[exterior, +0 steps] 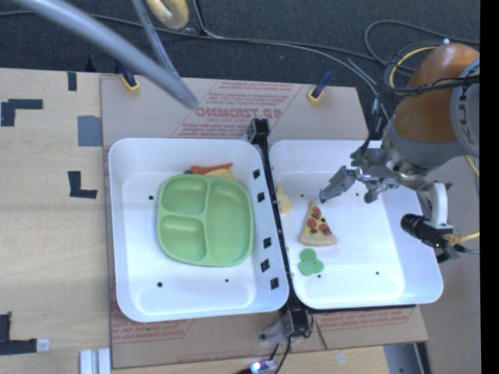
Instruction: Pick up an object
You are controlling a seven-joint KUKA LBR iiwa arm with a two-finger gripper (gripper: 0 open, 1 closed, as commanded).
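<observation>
The arm (437, 107) is a thick, rounded thing, its upper casing a glossy orange dome with a bright highlight on top, passing into smooth grey metal lower down. Thin black cables loop around the orange part and trail off behind it. Below the grey section sits a darker cluster of wrist hardware, grey and black, with small angular brackets. The gripper (355, 184) is made of slim dark grey fingers (337, 185), dull metal, narrow toward the tips. Beside the wrist hangs a white bracket carrying a short black cylinder (421, 228), like a small camera or sensor, with a tiny green light and a yellowish wire at its end.
</observation>
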